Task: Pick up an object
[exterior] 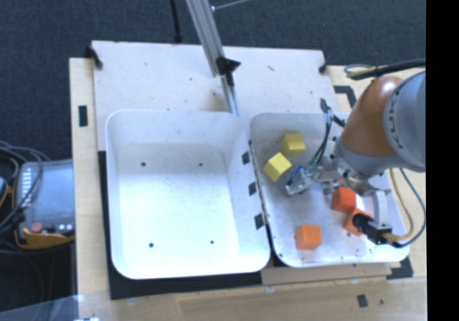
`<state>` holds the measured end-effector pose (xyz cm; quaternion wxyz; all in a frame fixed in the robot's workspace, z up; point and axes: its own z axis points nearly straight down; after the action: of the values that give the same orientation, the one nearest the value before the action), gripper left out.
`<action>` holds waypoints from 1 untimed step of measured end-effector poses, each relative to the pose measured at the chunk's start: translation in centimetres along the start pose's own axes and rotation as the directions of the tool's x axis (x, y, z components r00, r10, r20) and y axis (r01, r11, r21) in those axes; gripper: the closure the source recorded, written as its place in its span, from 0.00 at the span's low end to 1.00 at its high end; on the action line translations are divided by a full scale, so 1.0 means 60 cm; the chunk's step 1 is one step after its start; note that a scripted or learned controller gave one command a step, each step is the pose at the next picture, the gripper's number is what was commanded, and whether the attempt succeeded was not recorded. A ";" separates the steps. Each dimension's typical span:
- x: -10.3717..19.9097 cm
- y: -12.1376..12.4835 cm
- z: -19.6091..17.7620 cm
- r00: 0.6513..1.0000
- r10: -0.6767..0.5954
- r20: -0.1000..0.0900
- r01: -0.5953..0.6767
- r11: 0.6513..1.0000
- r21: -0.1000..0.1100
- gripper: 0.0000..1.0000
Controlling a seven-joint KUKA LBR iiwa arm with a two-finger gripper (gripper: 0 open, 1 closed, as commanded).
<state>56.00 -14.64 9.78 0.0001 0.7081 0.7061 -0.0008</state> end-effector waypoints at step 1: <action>-0.003 0.002 -0.023 1.000 0.010 0.001 -0.010 1.000 -0.008 1.00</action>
<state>56.15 -14.80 11.14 0.0033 0.7115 0.7026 0.0014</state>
